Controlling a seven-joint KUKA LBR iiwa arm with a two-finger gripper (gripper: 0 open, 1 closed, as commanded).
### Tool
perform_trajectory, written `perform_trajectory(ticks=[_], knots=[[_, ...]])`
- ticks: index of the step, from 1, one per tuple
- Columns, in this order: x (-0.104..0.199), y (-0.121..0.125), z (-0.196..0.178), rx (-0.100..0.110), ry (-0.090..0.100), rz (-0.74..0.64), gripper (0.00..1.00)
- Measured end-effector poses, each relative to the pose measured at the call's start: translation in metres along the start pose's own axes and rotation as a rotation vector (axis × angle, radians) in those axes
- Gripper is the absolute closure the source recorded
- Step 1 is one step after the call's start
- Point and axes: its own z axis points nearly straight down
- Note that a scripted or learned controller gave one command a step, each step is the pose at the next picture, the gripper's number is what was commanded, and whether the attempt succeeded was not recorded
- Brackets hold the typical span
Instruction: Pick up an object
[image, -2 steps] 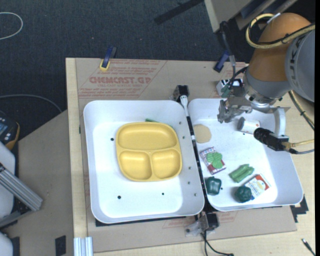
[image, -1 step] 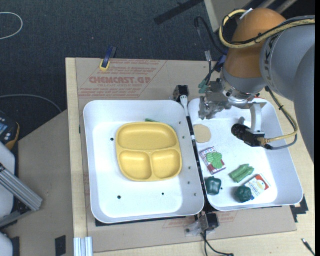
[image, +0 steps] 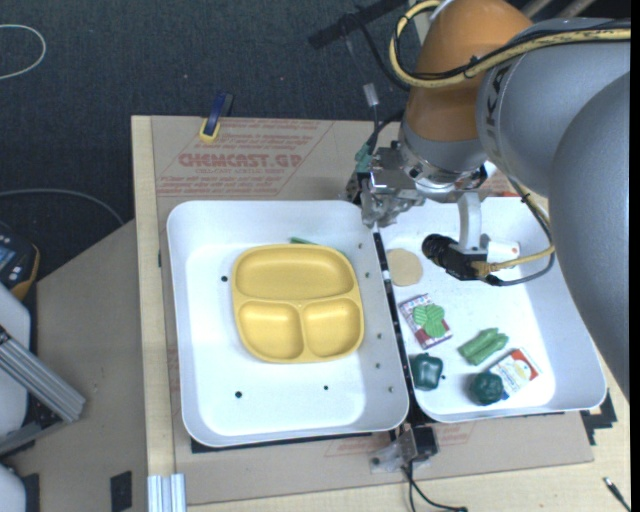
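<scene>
My gripper (image: 373, 203) hangs at the far end of the wall between the two bins, under the orange wrist band. Nothing can be seen held in it. In the right bin (image: 570, 350) lie a tan round disc (image: 405, 267), a small card with a green and red picture (image: 425, 320), a light green pod (image: 483, 345), a dark green block (image: 427, 372), a dark green ball (image: 487, 388) and a red and white packet (image: 517, 370). The disc lies just in front of the gripper, to its right.
A yellow divided tray (image: 297, 302) takes up the middle of the left bin (image: 190, 300), with a thin green piece (image: 303, 241) behind it. A black fitting with cables (image: 455, 257) hangs over the right bin's far part. The grey arm covers that bin's far right corner.
</scene>
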Motion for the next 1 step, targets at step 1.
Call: perform_trajectory(ticks=[1], knots=[[0.0499,-0.0042,0.0046,0.003,-0.001,0.001,1.0]])
